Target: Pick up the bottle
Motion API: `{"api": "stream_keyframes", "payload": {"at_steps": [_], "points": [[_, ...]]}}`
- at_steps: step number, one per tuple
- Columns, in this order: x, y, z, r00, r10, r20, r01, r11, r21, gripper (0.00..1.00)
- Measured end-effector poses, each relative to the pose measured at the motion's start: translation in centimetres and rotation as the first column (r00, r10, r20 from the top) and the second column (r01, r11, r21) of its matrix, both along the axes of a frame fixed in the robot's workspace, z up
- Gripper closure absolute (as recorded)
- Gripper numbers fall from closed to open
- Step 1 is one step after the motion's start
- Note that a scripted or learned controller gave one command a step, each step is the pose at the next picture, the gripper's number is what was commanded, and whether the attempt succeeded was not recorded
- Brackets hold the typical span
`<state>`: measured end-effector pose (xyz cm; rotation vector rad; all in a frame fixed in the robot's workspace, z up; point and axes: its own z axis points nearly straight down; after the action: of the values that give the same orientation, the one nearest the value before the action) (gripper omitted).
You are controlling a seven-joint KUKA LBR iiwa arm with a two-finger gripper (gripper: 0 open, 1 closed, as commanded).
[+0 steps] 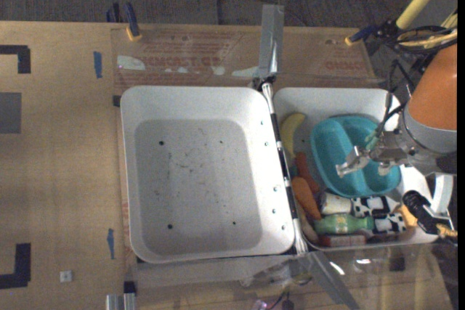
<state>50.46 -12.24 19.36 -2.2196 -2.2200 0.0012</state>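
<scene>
The gripper (361, 158) hangs over the teal dish (341, 149) in the right bin (330, 96); can't tell how it's set. The bottle (347, 223) lies flat on its side along that bin's near wall, next to a black-and-white toy (378, 208) and a carrot (306, 197). Banana (291, 131) sits by the divider.

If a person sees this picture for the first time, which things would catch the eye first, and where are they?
The eye probably goes first to the teal dish in the right bin, with the gripper over it. Next comes the crowd of small things along that bin's near side, among them a green bottle lying flat and an orange carrot. The left bin looks plain white beside them.
</scene>
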Motion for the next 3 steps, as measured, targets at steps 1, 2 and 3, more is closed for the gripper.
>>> {"api": "stream_keyframes", "payload": {"at_steps": [1,2,3], "points": [[3.6,-8.2,-8.9,0.998,-0.062,0.004,0.062,0.998,-0.001,0.0],[5.9,-8.5,-9.6,0.998,-0.067,0.02,0.067,0.998,0.012,0.0],[6.6,-6.9,-8.5,0.999,-0.047,0.024,0.046,0.998,0.031,1.0]]}}
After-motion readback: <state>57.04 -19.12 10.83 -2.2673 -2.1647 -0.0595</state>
